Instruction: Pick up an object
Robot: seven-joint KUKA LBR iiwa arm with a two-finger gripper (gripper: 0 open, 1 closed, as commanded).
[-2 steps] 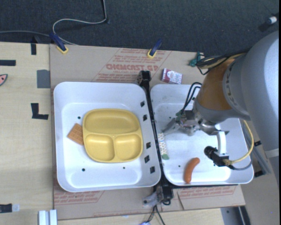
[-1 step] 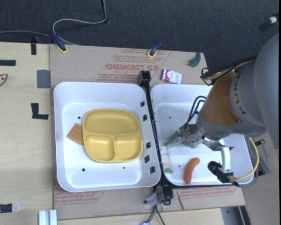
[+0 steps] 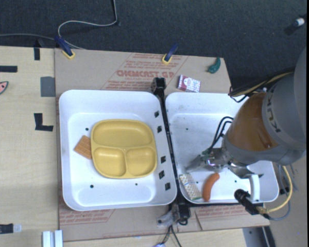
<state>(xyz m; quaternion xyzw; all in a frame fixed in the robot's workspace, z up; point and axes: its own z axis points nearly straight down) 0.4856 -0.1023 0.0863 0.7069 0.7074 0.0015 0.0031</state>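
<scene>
Camera view puts the gripper point(image 3: 212, 164), whose grip state I cannot tell, just at twelve o'clock of the sausage point(image 3: 210, 186), probably light, smooth, best pinched mid-length.

Grey arm point(image 3: 291, 120); orange band point(image 3: 252, 130); black cable point(image 3: 221, 130) looping.

Arm point(image 3: 270, 125) in from right, pincer point(image 3: 212, 162) low.

yellow clamps point(image 3: 169, 55), green clip point(image 3: 214, 65), cardboard sheet point(image 3: 139, 73)
</scene>
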